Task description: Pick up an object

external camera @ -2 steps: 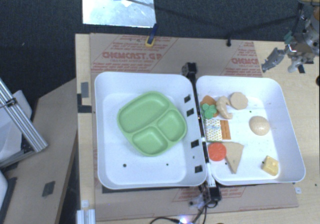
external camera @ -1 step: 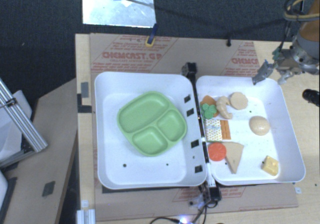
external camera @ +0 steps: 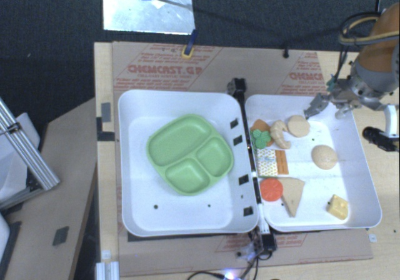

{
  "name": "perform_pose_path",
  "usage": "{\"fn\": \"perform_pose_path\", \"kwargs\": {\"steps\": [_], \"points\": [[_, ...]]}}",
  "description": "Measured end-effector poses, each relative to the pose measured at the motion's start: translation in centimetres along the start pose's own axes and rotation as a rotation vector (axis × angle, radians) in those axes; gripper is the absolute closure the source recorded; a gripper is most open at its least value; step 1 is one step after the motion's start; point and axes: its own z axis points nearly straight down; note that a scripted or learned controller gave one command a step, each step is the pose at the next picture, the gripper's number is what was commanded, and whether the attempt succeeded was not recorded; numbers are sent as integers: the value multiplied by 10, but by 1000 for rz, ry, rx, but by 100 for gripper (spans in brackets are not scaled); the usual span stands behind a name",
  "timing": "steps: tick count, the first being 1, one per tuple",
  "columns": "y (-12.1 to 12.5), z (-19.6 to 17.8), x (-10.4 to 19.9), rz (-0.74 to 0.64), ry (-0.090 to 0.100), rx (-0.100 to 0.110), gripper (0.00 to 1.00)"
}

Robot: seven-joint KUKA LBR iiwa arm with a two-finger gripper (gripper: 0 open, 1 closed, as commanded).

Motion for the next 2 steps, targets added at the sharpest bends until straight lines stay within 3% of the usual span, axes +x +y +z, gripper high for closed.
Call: {"fn": "perform_pose_path", "kwargs": {"steps": [1,2], "points": [[10,55,5,-5,-1,-4,0],[12,74,6,-6,-2,-7,0]]}}
